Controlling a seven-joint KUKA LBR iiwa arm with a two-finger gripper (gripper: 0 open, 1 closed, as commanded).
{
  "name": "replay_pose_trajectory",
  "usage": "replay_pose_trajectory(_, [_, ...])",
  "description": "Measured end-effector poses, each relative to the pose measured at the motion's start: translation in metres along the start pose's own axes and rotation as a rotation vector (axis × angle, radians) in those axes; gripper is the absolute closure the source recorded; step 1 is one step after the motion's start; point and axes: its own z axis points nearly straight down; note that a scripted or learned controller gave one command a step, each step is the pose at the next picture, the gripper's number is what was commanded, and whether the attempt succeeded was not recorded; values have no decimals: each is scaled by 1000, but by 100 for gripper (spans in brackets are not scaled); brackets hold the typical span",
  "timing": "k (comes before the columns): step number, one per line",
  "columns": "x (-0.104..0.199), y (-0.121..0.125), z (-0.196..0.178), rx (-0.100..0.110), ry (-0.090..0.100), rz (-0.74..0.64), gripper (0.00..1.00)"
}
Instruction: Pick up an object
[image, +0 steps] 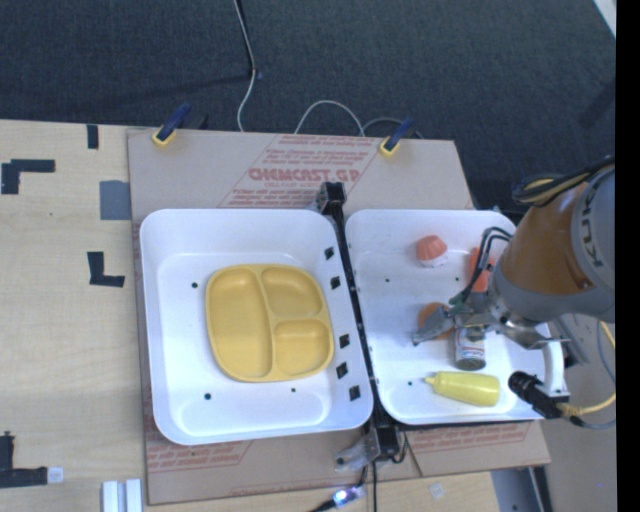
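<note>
The end effector (432, 328) hangs low in the right bin (400, 400) over an orange piece (433, 313) (its opening I cannot tell), so it should settle squarely astride that piece, clear of the small can (469, 349) beside it, before closing.

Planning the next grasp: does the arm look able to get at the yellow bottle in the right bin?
Probably yes: the yellow bottle lies uncovered near the bin's front edge, right beside the gripper.
</note>
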Motion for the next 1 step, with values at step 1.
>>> replay_pose_trajectory(1, [0,2,-8,-6,-4,-2,100])
